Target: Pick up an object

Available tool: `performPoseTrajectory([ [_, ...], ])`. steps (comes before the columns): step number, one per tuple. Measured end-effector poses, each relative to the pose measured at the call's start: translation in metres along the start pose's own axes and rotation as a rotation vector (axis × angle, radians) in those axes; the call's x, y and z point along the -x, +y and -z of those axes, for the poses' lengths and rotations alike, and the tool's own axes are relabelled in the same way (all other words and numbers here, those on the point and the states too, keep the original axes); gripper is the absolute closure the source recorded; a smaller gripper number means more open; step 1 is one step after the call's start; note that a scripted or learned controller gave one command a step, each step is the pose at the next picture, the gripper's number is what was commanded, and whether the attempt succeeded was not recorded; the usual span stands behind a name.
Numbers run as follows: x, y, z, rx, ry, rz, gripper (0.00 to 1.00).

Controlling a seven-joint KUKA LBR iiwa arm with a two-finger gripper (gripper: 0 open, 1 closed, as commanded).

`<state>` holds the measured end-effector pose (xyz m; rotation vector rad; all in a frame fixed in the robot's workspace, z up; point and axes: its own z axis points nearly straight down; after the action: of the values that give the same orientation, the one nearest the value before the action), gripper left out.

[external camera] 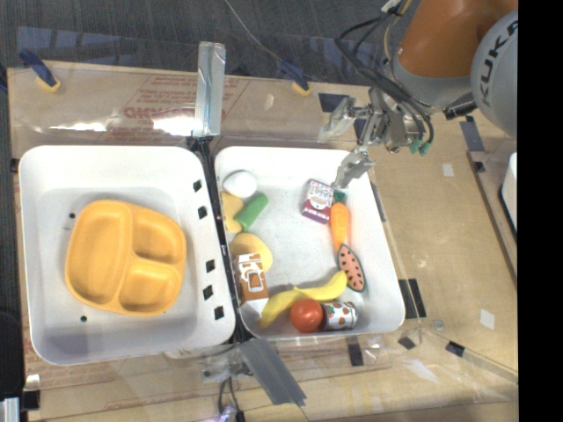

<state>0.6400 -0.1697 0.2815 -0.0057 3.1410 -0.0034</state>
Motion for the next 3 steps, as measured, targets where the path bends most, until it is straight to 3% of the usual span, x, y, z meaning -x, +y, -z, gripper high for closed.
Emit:
performPoseTrajectory([
  [1,-0.056,-0.004,-0.127,0.004,0.010,-0.049,0.00],
  [2,-0.057,-0.039,-0.190,0.002,0.002,-0.041,0.00],
  [3,-0.048,-0.011,-0.189,0.003,0.002,-0.177,0.00],
])
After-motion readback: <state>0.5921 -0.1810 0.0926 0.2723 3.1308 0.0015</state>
